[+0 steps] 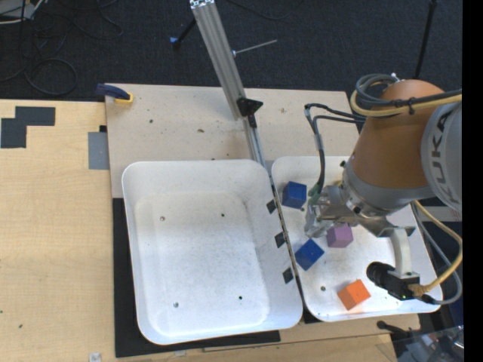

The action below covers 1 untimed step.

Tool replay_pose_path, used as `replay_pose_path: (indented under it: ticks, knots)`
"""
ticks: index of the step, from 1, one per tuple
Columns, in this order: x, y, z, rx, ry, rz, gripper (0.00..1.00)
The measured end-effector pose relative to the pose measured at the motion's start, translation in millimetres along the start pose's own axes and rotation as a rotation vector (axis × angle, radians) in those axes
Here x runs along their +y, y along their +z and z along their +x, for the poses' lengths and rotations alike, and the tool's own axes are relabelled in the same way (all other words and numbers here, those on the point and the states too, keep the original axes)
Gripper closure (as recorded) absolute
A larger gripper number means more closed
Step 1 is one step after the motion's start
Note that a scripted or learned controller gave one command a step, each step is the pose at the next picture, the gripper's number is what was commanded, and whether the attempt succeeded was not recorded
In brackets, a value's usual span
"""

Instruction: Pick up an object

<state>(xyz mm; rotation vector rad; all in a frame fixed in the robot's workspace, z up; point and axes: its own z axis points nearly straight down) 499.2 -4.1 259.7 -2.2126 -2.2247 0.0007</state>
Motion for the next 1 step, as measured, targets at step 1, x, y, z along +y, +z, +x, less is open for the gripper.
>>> replay_pose_path:
  ticks: [1]
  knots:
    - [-1.2, 18.8, 53.4, -0.001, 0.002, 0.004, 1.0]
